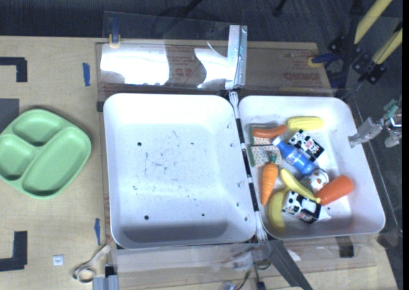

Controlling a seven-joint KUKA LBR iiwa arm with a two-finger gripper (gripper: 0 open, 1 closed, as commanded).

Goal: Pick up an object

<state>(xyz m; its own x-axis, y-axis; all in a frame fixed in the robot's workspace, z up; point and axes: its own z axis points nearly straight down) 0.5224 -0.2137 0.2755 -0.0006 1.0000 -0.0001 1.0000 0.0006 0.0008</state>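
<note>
Camera view: an orange plastic toy carrot (pixel 269 181) is seen at the left side of the right white bin (pixel 366 174), beside a yellow banana (pixel 276 209). Judged light, rigid and smooth; best gripped across its thick middle. Tool (pixel 385 124) state cannot be told.

Two white bins (pixel 169 106); right bin (pixel 364 199) packed: yellow bananas (pixel 304 122), orange carrots (pixel 269 181), a blue can (pixel 298 158), black-and-white cow-patterned blocks (pixel 300 206), probably. Green sectioned plate (pixel 43 152) at the bench's left edge.
</note>
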